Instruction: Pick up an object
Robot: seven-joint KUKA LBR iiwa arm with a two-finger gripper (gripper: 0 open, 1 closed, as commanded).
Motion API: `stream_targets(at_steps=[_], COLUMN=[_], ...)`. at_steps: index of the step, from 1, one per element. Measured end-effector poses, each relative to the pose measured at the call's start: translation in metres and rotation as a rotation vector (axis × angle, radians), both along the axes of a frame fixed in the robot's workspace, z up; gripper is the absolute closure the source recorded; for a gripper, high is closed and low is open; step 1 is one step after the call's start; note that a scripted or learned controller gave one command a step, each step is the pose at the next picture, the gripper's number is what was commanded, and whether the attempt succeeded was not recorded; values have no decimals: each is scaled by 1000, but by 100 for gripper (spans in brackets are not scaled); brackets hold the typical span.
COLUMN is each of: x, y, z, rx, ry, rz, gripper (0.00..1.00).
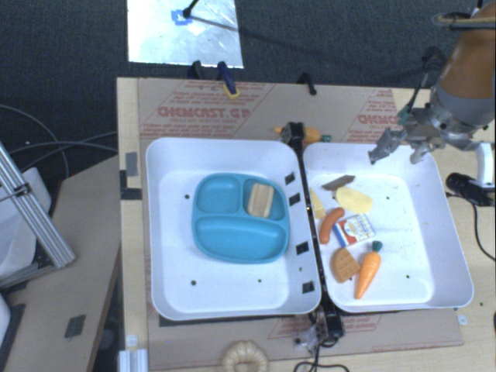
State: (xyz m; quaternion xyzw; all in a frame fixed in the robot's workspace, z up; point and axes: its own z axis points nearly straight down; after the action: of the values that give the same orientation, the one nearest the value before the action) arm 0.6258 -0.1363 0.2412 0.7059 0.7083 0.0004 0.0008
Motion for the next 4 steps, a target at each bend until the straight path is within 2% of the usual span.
stream_targets(at_steps=[1,3,4], x=[0,8,9], y=[6,8,8], z=[-61,-156,-143], rx=[1,0,0], ry=[4,1,-3], rz=[0,0,1], gripper=[0,0,100])
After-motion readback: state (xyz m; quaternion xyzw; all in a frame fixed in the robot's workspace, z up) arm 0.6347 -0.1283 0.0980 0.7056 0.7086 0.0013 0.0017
